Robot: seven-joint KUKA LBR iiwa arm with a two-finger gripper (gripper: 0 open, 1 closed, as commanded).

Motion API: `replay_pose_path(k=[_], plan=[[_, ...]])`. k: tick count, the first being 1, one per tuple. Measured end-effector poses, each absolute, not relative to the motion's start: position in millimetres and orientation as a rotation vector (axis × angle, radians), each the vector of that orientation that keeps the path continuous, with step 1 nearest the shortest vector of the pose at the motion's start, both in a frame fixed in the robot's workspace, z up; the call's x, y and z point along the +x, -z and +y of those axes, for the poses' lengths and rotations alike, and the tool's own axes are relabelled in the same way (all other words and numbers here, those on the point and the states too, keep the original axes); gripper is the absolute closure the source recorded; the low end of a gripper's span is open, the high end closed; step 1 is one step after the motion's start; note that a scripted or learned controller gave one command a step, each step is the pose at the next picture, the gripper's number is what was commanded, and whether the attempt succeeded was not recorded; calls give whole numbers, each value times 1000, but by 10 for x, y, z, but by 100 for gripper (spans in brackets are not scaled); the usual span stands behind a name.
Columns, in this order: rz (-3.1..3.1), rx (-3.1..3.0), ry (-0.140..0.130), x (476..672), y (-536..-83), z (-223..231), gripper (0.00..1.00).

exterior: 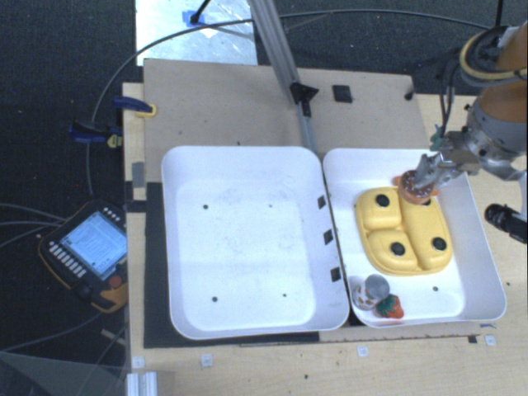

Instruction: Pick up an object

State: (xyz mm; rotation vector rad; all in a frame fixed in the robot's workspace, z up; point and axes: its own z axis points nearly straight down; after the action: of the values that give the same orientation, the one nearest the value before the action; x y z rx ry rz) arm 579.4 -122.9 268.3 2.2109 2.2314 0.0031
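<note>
Yellow moulded object (403, 231), lumpy, three lobes each with a dark spot, lies in the right bin (478, 246), centre to upper centre of it, right half of the frame. At its upper right edge sits a small reddish-brown round thing (412, 188), touching or just beside the yellow object; too small to name.

Pincer (427, 174) is low over the upper part of the right bin, tip right at the reddish-brown thing, apparently touching it from above. How far the pincer is spread cannot be told: the tip is small and blurred against the object. Nothing can be made out between its parts, so no hold is noted.

Arm (499, 114) comes in from the right edge of the frame, grey wrist, orange band above it at upper right.

Lower left corner of the right bin: a small grey round object (376, 286) and just below it a small red and green object (390, 307), the two touching or nearly so, well apart from the pincer.

Left bin (239, 238) white, a few dark dots on its floor, middle of the frame. Black clips (327, 236) along the seam between the bins.

Bins sit on a tan surface (223, 106). Grey pole (276, 44) slants down from top centre. Handheld pendant with lit screen (87, 250) lies on dark floor at left, cables around it.
</note>
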Motion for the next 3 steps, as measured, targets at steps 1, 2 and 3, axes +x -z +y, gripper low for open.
replay_pose_path(k=[1,2,3], plan=[[2233,2212,-2,5660,-2556,-729,100],[2233,2212,-3,5639,-2405,-222,100],[2234,2212,-3,5562,-2272,325,100]])
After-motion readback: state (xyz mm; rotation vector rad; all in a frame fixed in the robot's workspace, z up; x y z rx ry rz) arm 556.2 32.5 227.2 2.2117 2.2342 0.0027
